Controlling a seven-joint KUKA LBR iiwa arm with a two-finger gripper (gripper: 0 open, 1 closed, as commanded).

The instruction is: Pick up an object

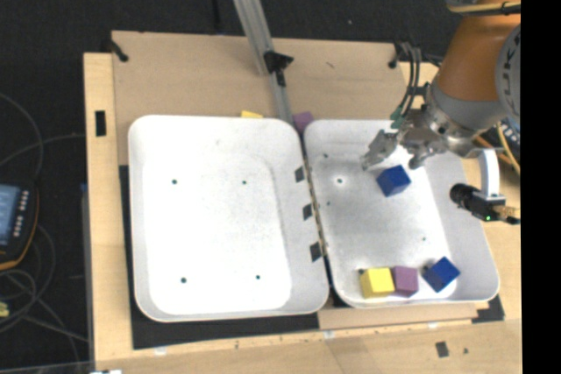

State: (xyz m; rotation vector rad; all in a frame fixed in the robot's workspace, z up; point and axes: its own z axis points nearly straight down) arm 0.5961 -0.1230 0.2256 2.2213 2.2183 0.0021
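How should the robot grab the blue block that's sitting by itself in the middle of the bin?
Probably from straight above, closing on two opposite flat sides. The blue block stands apart from the other blocks, with bare floor of the right bin all around it, and the gripper hangs just above it.

Two shallow white plastic bins, the left (149, 188) and the right (351, 136), were seen speckled with fine dark dots on a tan wooden bench (193, 74). In the right bin, two blue cubes (394, 179) (440, 272), a yellow cube (378, 281) and a purple cube (406, 278) were shown. The grey arm (478, 57) was banded in orange.
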